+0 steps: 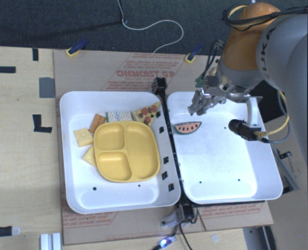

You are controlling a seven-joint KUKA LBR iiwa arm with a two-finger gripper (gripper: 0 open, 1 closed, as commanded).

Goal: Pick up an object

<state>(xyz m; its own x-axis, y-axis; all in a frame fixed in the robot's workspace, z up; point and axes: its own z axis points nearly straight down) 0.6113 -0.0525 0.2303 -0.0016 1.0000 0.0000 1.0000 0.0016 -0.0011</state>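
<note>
Watermelon slice (187, 127) alone in right bin (221, 171); fingers (198, 108) above it, spread unclear; yellow plate (126, 151) in left bin (75, 139).

one fixed camera looks down at a slant on both white bins (73, 155), arm (279, 40) entering from the right.

The gripper (199, 107) hangs over the right bin (226, 165), near the watermelon slice (187, 127).

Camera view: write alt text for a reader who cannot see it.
A grey arm's gripper hovers over the right bin, above a watermelon slice toy. The left bin holds a yellow divided plate and small food toys.
</note>
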